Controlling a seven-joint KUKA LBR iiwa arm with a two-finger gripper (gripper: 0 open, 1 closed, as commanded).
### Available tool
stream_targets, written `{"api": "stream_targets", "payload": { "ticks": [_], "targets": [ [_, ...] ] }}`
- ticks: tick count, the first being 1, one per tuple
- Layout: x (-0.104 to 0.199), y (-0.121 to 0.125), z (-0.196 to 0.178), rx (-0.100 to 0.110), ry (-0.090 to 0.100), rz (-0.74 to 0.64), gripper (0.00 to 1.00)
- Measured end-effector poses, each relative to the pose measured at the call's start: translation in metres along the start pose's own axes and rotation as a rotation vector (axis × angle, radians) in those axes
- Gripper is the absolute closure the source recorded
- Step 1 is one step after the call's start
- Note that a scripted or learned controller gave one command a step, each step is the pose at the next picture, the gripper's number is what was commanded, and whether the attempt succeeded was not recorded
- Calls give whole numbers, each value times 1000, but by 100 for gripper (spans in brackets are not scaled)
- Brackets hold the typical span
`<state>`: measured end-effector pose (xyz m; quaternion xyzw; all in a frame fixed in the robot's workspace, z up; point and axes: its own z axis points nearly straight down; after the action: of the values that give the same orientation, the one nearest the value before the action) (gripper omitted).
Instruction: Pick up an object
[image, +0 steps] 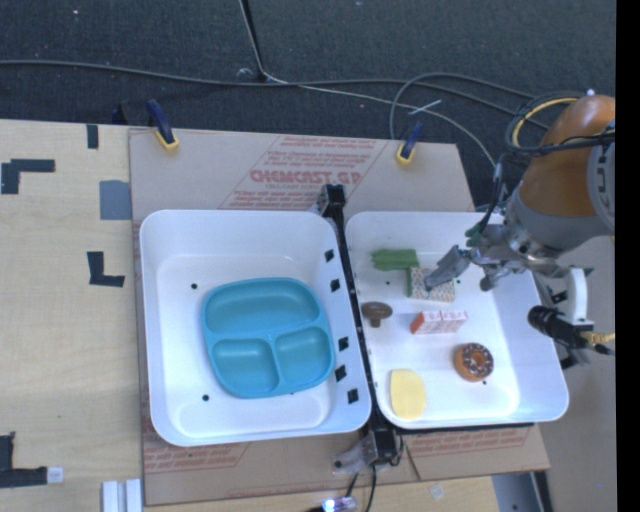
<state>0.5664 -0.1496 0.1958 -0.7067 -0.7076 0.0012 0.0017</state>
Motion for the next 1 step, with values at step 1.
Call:
{"api": "stream_targets", "payload": {
  "ticks": [1],
  "targets": [
    [0,1,-1,-3,0,0,0]
  ]
}}
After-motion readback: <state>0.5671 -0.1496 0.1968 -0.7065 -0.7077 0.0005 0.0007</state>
